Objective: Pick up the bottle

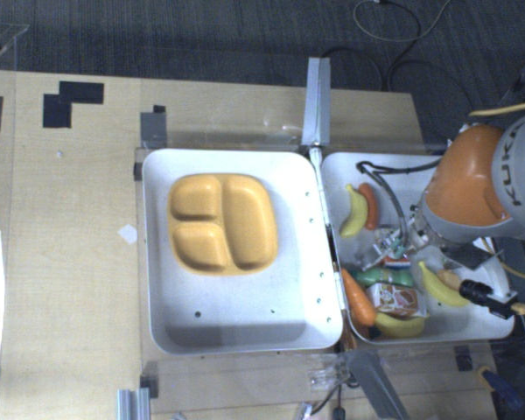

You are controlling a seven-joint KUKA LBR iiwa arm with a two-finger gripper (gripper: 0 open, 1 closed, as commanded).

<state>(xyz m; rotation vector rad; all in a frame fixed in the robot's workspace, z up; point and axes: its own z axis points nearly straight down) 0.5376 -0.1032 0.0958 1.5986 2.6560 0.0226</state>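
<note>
Gripper (401, 245) dips into the right bin (499, 326) among bananas, a carrot (359, 299) and packets; grip unreadable. Left bin (236, 322) holds a yellow divided tray (223, 223) on the wooden bench (61, 261).

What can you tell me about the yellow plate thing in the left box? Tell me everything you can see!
The yellow tray is a rounded square with soft corners, and it looks like smooth plastic. It has three sunken sections: two small ones stacked on its left side and one long one on its right, split by raised ridges. It lies flat and face up on the floor of the left white bin, toward the far part, a little left of the middle. It touches only the bin floor.
</note>
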